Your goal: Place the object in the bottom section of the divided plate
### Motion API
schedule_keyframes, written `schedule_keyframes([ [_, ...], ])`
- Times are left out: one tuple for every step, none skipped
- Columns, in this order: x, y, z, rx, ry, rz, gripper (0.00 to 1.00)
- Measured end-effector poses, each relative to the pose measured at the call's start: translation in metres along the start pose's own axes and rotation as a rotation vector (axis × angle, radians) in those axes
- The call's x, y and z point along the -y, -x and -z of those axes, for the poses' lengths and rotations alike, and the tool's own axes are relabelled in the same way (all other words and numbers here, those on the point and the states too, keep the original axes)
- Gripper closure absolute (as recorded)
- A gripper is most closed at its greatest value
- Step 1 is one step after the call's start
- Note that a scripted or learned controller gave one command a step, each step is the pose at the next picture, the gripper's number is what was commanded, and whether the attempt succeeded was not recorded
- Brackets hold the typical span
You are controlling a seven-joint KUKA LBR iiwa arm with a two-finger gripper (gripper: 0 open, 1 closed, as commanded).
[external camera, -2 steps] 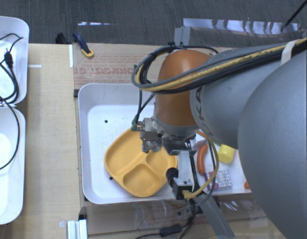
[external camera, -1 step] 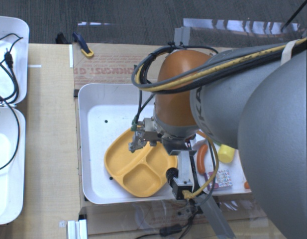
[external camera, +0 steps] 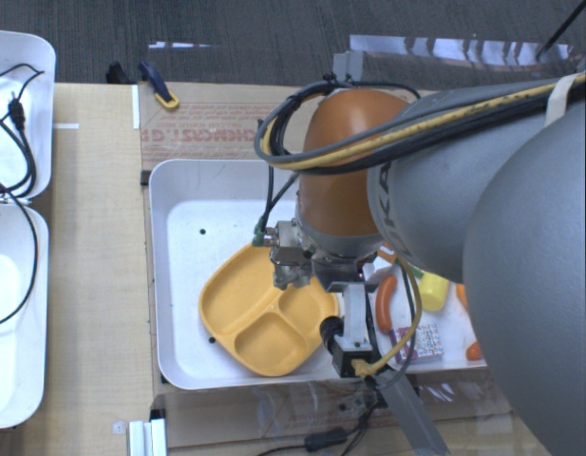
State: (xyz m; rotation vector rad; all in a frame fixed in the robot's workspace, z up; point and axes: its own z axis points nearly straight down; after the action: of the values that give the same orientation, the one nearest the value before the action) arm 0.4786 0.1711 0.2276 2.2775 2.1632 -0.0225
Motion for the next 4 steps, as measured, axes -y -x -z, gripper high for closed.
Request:
schedule_keyframes([
  [0.000,0.000,0.000,0.000,0.000,0.000,0.00],
  [-0.001,0.001,0.008,0.003,-0.002,0.000,1.00],
  [-0.001,0.001,0.008,0.004,-0.003,0.000,0.00],
  [-0.002,0.002,0.016,0.007,-0.005,0.001,1.00],
])
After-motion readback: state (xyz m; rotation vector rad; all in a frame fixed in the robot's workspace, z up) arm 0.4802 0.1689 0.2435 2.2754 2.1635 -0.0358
